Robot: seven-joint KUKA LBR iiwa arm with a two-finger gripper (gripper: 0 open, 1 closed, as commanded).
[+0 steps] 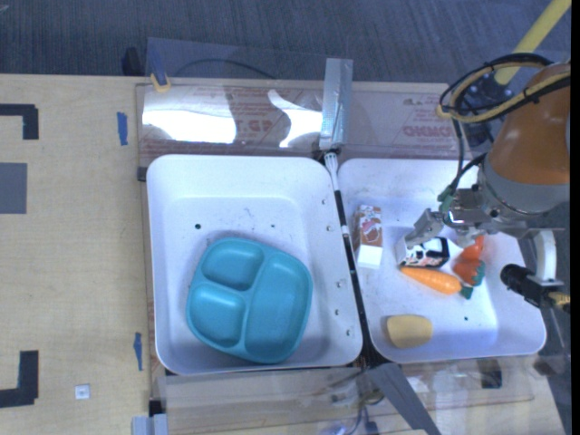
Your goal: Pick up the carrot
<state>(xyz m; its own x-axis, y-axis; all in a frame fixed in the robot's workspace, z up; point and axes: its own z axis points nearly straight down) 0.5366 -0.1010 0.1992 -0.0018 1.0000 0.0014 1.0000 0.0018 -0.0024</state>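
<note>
While the hand (435,227) hovers at right centre of the frame, fingers spread and gripping nothing, the carrot (431,280) lies in the right bin (517,329) just below it (beside a black-and-white toy (426,255)). Left bin (172,243) holds a blue divided plate (249,299).

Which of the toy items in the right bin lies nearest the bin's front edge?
The tan bread-like piece. It sits alone toward the front, while the carrot, the black-and-white toy and the brown packet lie farther back.
</note>
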